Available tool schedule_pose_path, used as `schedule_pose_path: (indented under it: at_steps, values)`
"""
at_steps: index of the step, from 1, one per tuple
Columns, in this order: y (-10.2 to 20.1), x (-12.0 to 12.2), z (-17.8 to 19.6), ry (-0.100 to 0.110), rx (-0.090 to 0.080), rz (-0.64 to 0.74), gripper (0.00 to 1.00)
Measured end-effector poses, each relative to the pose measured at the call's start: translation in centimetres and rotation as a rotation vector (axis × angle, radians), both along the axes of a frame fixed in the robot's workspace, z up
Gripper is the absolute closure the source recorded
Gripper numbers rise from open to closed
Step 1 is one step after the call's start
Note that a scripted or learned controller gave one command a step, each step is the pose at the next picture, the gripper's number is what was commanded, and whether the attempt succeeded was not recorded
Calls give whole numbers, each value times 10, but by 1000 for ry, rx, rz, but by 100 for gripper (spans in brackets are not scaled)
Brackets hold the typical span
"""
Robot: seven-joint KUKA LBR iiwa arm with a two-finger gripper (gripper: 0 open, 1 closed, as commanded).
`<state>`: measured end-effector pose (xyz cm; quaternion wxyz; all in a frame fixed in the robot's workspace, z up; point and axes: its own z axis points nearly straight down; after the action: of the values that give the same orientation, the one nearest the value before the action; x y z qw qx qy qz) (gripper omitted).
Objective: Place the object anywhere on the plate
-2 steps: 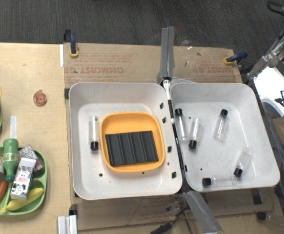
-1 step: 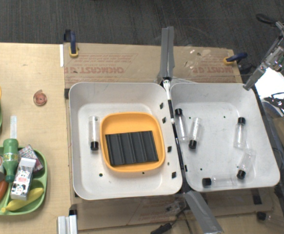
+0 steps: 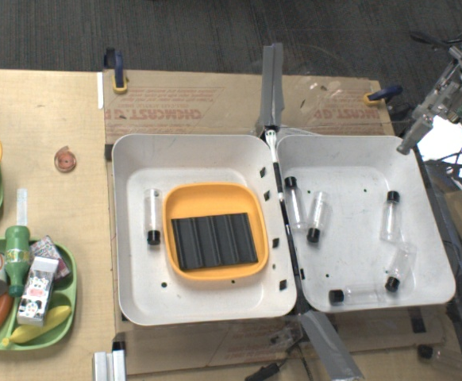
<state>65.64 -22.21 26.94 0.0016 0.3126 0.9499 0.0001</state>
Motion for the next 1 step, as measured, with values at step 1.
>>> schedule_pose_path:
  at_steps: [1]
  values:
    - [0, -7, 5, 0, 0, 86, 0]
